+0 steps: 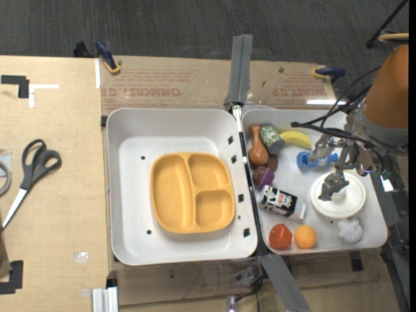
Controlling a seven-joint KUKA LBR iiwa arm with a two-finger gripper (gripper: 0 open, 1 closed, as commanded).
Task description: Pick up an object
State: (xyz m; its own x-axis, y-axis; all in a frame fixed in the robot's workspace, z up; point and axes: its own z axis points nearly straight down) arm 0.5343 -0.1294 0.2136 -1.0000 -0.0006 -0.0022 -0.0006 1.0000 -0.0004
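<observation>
My gripper (335, 186) hangs low in the right bin (364, 242), right over a white round dish (339, 203) on that bin's right side. The arm with its orange band (392, 93) comes in from the upper right. Just up and left of the gripper lies a blue object (312, 160). Along the bin's back I see a yellow banana (296, 137), a green item (272, 139) and a brown gourd (258, 152). A black-and-white carton (279, 201) lies mid-bin. A red tomato (280, 236) and an orange (305, 237) sit at the front.
The left bin (127, 226) holds a yellow divided plate (192, 192). A purple item (263, 175) and a white crumpled lump (351, 230) also lie in the right bin. Scissors (29, 171) rest on the bench at far left. Cables hang near the wrist.
</observation>
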